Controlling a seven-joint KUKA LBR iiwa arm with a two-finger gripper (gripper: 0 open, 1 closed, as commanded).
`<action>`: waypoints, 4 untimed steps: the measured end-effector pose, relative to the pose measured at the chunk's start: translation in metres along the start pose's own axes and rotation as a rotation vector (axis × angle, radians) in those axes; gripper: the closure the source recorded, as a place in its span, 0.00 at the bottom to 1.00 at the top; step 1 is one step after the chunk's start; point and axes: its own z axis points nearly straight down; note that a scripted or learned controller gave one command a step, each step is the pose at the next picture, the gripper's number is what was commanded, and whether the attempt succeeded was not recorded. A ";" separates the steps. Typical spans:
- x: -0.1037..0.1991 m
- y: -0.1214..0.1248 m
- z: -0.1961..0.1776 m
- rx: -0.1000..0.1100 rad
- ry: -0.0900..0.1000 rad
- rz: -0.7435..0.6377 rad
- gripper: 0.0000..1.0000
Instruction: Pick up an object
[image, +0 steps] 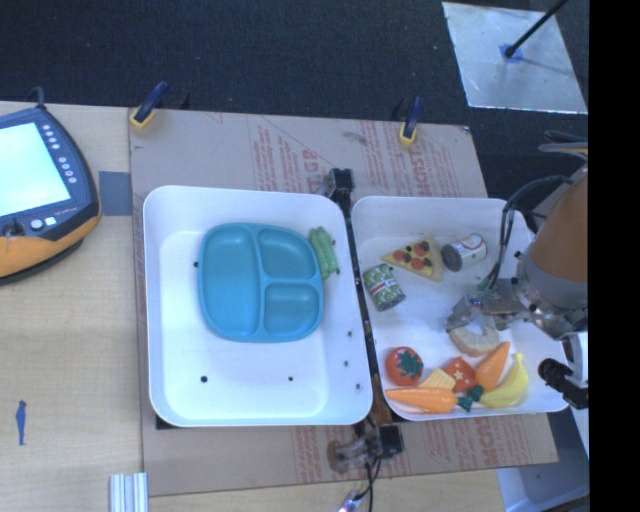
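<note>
- The end effector (478, 313) hangs low in the right bin (375, 215), just above a pale, bread-like piece (474, 341); I can't tell its state.
- Nothing looks lifted: pizza slice (415, 257), small can (383, 287), tomato (403, 365) and carrot (422, 399) all lie in that bin.
- I'd judge it's the reach-and-descend step; next it must settle squarely over one item and close.
</note>
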 end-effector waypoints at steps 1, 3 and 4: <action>-0.028 0.073 0.012 -0.002 0.000 0.002 0.00; 0.031 0.136 0.012 0.001 0.001 0.000 0.00; 0.030 0.136 0.001 0.003 0.001 -0.004 1.00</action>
